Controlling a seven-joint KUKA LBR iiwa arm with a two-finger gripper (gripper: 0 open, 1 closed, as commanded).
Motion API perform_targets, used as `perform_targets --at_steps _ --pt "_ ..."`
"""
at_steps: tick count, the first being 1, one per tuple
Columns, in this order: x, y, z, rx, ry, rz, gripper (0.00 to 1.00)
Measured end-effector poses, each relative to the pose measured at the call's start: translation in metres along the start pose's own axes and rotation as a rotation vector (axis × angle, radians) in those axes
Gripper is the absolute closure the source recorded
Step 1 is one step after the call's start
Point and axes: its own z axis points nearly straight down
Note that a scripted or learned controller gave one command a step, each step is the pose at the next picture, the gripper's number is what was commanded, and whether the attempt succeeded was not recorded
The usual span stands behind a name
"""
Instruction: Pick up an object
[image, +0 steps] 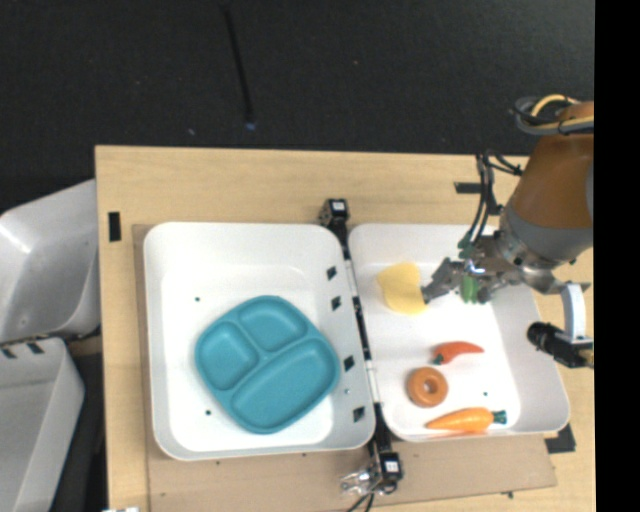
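In the right bin (520, 400), toward its back left, I've got the yellow wedge-shaped piece (402, 288) lying flat, and my gripper (447, 283) sits low just beside its right edge, though from up here I cannot tell whether the claw is spread or closed, and nothing shows between it. Nearer me in that bin sit a red chili pepper (458, 351), a brown doughnut (428, 386) and an orange carrot (462, 421) along the front wall. Over in the left bin (175, 260) a blue divided plate (265, 362) lies by itself.
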Motion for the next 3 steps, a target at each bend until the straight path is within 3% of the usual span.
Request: perform_targets --at_steps 2,3 --pt "-0.013 0.01 0.11 0.0 0.0 0.002 0.0" --pt "-0.014 0.011 0.096 -0.007 -0.001 0.007 1.0"
